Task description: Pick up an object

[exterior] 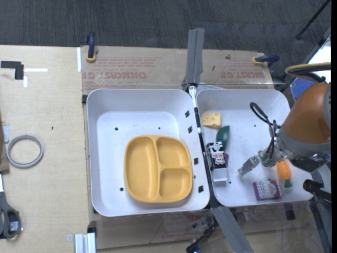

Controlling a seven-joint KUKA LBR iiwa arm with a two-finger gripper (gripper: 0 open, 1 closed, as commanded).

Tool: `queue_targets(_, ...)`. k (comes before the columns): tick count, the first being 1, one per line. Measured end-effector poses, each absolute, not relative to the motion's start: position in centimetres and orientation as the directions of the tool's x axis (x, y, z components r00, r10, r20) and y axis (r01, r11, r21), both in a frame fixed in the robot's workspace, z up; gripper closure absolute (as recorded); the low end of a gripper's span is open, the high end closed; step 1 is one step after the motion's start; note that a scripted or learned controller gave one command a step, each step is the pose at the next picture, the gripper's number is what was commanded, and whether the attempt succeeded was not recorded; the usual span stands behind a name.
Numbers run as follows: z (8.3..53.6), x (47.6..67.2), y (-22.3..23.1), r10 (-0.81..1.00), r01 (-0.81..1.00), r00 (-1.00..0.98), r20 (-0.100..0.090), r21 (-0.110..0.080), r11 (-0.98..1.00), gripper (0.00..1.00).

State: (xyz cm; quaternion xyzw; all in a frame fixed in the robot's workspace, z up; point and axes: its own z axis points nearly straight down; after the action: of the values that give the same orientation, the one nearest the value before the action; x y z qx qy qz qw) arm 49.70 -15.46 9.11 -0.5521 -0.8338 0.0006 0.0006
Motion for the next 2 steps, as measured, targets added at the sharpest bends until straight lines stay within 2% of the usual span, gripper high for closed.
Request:
queue_targets(1, 9.5, 59.7, -21.1, 0.996, 0.996, -0.087, 0.000, 0.001, 0.087, 0.00)
queue_targets(2, 9.1, 51.9, -21.7, 0.990, 0.990, -0.144, 0.008, -0.003, 0.144, 0.00)
